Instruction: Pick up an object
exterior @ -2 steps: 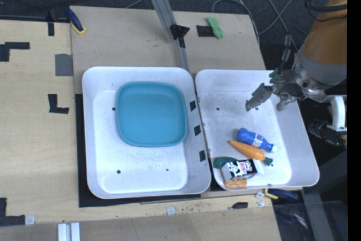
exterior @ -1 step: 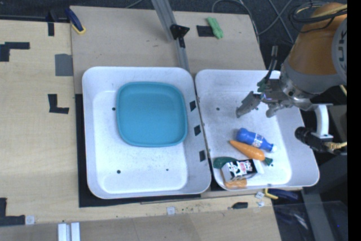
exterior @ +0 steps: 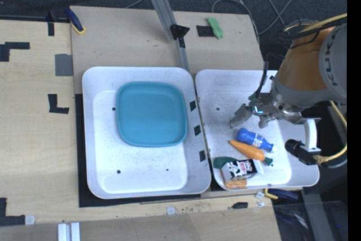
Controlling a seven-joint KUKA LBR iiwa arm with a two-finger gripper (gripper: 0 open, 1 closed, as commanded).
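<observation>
Black-and-white carton [exterior: 241, 167], orange carrot [exterior: 248, 149], blue bottle [exterior: 255, 139]

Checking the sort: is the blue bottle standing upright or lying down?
Lying down. The blue bottle rests on its side in the right bin, beside the carrot.

We see the gripper [exterior: 252, 116] over the right bin [exterior: 217, 90], its two fingers spread apart with nothing between them. Just at its five o'clock lies a blue bottle [exterior: 254, 139], touching an orange carrot [exterior: 247, 149] below it. At six o'clock from the carrot sits a black-and-white carton [exterior: 239, 169]. At nine o'clock, the left bin [exterior: 101, 121] holds a teal plate [exterior: 152, 114].
</observation>
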